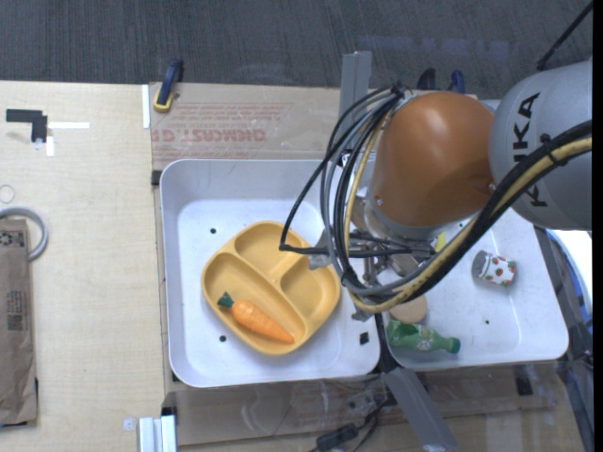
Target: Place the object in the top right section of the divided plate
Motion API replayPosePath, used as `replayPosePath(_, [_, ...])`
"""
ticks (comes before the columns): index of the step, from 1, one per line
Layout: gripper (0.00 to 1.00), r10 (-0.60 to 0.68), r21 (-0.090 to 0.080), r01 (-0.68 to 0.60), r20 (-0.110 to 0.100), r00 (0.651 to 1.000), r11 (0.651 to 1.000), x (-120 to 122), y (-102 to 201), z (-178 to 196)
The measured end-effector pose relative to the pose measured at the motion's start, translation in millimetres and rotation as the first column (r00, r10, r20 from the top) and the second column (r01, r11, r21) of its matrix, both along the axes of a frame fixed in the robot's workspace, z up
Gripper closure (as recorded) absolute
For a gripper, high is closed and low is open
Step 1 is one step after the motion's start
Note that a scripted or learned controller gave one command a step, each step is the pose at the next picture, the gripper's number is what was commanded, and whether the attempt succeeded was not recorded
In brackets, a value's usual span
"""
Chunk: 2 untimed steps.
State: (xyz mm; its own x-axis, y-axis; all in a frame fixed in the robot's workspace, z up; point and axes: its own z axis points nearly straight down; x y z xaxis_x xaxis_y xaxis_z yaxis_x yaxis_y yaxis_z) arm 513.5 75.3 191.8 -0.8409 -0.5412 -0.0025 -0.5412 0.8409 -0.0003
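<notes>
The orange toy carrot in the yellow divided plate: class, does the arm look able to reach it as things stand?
Probably yes. The orange toy carrot lies alone and uncovered in the large section of the yellow divided plate, in the left white bin; the grey arm hangs close beside it.

Dark grey carpet (236, 17) runs along the top. Below it sits a pale wooden bench (85, 252) — a brown cardboard sheet (236, 125) with red print lies beside it, under even light.
</notes>
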Motion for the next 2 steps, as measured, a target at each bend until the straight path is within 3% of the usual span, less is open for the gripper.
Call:
replayPosePath(1, [0.00, 0.258, 0.000, -0.258, -0.001, 0.966, 0.966, -21, -6, 0])
replayPosePath(2, [0.00, 0.403, 0.000, -0.403, 0.000, 0.915, 0.915, -8, -87, -1])
